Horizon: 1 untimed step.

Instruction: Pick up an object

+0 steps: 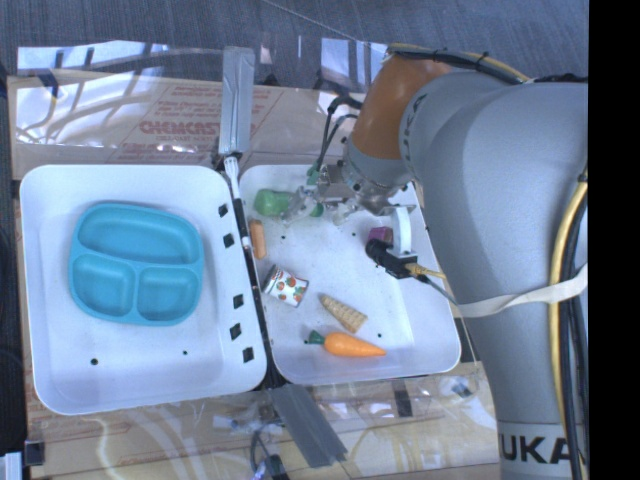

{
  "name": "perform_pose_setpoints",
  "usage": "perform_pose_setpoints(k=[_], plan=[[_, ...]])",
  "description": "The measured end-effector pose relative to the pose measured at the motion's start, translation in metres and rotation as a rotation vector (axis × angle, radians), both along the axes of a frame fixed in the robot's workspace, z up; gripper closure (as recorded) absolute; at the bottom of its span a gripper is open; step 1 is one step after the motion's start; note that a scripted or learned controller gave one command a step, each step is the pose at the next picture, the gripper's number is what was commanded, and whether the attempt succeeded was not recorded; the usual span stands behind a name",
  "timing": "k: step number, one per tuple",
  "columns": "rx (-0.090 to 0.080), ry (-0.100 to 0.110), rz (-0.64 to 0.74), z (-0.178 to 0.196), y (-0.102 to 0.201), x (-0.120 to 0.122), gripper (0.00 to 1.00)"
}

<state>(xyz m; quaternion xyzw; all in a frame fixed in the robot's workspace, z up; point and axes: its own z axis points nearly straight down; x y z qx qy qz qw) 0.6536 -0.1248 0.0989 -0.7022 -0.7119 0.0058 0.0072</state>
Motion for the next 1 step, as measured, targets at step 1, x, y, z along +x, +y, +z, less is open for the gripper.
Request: perform_pose_setpoints(k=[1], plan=[[0.0,0.001,0.005,0.0103,0.0007,0.0003,1.0]])
